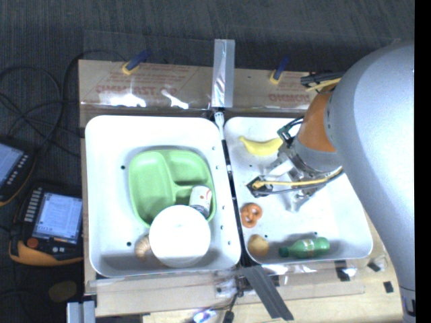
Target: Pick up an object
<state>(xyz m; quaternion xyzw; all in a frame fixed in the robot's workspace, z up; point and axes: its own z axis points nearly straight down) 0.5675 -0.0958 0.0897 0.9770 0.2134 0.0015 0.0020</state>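
My gripper (pixel 301 197) hangs low over the middle of the right bin (pixel 360 237), with nothing seen in it. A yellow banana (pixel 260 145) lies just up and left of it, at the bin's back. An orange-brown pretzel-like ring (pixel 251 212) lies left of the gripper by the divider. Along the front of the bin rest a brown round object (pixel 258 245) and a green bottle (pixel 306 247) on its side. The grey arm covers the bin's right part.
The left bin (pixel 108 180) holds a green divided plate (pixel 158 180), a white round bowl (pixel 179 235) overlapping its front, a small can (pixel 200 197) between them, and a tan lump (pixel 142 247) at the front. A raised divider (pixel 229 180) separates the bins.
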